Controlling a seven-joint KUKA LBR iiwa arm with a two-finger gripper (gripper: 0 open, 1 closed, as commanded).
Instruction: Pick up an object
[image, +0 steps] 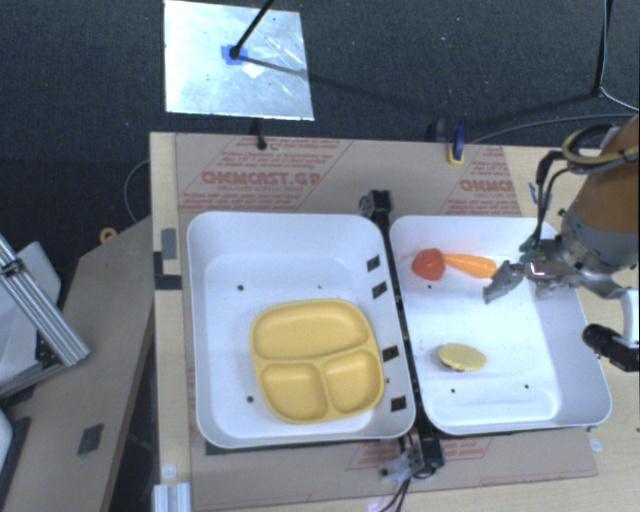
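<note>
The bench is a tan board printed with red lettering, standing on dark carpet; a reflective square sheet lies on the floor beyond its far edge, marked with a blue tag. Two white bins sit side by side, touching along a black clip strip. The left bin holds a yellow three-compartment tray, lying flat near its front. The right bin holds a red tomato touching an orange carrot near its far wall, and a flat yellow disc well apart toward the front. The gripper hangs over the right bin's far right part, just beside the carrot's tip; whether it is spread or closed cannot be told, and nothing is seen in it. Cables trail across the carpet at upper right.
</note>
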